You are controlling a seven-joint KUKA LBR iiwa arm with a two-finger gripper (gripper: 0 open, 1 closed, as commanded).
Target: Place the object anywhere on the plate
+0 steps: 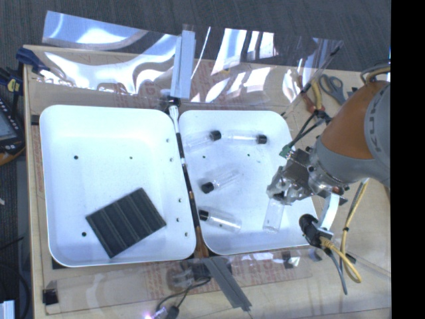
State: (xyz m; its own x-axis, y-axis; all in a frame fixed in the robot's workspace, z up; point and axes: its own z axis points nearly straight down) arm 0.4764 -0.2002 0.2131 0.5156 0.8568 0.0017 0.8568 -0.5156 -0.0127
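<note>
A dark ribbed plate [126, 221] lies in the front of the left bin [60, 131]. Several clear tubes with black caps lie in the right bin [265, 121]: two at the back [200, 139] [244, 138], one in the middle [220, 180], one at the front left [219, 220]. Another clear tube [272, 216] lies upright in the picture at the front right. My gripper [281, 190] is over the right side of the right bin, just above that tube's upper end. Whether it touches the tube is unclear.
The grey and orange arm [355, 138] covers the right bin's right rim. A raised divider [184, 178] separates the two bins. Scissors [330, 86] and cables lie on the bench at the back right. Clear plastic sheeting [199, 52] stands behind the bins.
</note>
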